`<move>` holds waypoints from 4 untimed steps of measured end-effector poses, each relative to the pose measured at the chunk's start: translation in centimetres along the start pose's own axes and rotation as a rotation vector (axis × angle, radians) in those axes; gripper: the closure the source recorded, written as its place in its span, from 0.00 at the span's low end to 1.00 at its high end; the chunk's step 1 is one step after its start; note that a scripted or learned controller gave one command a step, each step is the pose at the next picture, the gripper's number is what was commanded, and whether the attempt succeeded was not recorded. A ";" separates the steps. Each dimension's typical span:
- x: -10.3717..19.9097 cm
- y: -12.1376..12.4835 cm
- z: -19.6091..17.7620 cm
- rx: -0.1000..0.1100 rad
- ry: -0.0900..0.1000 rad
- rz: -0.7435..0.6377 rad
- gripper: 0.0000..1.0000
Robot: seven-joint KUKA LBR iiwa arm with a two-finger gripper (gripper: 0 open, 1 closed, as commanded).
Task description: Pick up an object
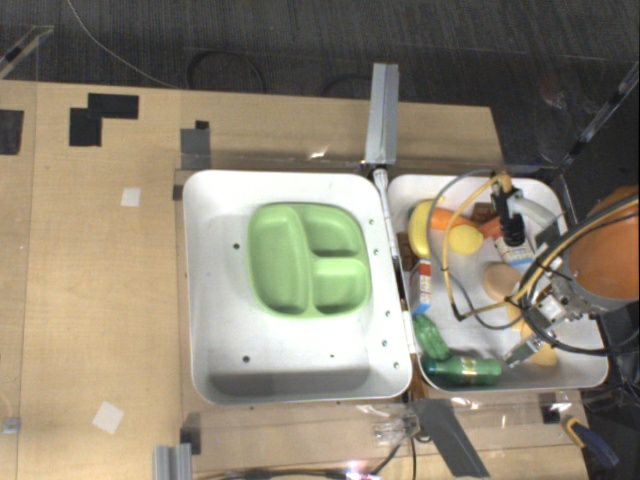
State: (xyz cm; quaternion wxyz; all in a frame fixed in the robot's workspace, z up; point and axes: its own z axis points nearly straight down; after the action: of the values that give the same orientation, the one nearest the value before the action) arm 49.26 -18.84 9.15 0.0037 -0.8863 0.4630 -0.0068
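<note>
Left bin (215,298): holding a green divided tray (305,258), lying flat near the middle, well apart from the arm.
Right bin (590,373): crowded with small items, among them a green bottle (462,370) lying on its side along the near wall, a yellow ball (462,238), an orange piece (445,218) touching it, a tan rounded piece (497,281), and a small white tube (424,280) by the dividing wall.
Arm: reaching in from the right, orange band (605,258) hanging over the right bin's far side, cables looping across the bin.
Gripper (530,346): sitting low over the right bin's near right corner, just beside the green bottle's end; cannot tell how the pincer is standing, hardware and cables blurring that spot.
Task's thing: not yet settled; judging by position, most likely the green bottle or a small pale item near the tip, both resting on the bin floor.
Progress: early to middle; reaching looking done, nothing seen lifted, nothing seen gripped.
Remaining: closing on one item, raising it clear of the bin.
</note>
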 end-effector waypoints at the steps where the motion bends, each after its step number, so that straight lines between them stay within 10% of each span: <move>1: 0.3 0.7 -0.7 -0.007 -0.009 -0.504 0.00; 2: 3.4 -2.0 0.4 -0.008 -0.006 -0.768 0.00; 4: -2.7 -13.1 0.4 -0.001 -0.006 -0.708 0.00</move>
State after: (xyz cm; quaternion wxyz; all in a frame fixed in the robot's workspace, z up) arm 58.48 -9.15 8.94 0.0020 -0.9919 0.1270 -0.0047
